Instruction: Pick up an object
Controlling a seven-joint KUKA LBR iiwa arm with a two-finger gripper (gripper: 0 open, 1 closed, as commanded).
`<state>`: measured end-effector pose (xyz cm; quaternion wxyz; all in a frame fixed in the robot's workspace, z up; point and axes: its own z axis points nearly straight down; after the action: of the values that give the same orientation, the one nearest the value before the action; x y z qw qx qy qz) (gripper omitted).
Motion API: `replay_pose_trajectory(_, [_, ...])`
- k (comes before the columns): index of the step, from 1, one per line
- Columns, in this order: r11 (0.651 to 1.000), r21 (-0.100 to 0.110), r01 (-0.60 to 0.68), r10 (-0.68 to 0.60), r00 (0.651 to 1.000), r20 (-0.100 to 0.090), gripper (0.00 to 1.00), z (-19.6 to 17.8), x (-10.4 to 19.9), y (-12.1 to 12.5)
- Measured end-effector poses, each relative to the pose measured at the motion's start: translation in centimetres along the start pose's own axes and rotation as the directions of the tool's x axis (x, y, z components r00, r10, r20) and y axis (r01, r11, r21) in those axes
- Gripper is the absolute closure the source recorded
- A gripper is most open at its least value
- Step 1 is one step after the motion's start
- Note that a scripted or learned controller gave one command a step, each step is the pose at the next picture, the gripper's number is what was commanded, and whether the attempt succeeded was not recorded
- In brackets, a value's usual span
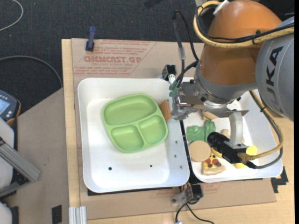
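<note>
The shallow white left bin (93, 171) is mostly open floor along its lower edge and its left side, at the lower left of the frame. A light green three-compartment plastic plate (133, 122) fills its middle and upper part, and a small brown piece (164, 108) sits just beside the plate's right rim, near the wall between the bins. The shallow white right bin (261, 120) is crowded. The grey and orange arm (233, 45) hangs over its upper half, and a green soft toy (198, 132), a tan round disc (199, 150) and a toy pizza slice (212, 164) cluster close together along its left side.
</note>
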<state>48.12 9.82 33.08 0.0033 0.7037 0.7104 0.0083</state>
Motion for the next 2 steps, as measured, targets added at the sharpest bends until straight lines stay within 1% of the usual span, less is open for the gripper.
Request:
replay_pose_trajectory(1, [1.0, -0.004, -0.013, 0.013, 1.0, 0.005, 1.0, -14.0, -5.4, 0.1])
replay_pose_trajectory(2, [1.0, 0.009, -0.019, 0.019, 1.0, 0.011, 1.0, -16.1, -14.1, -0.1])
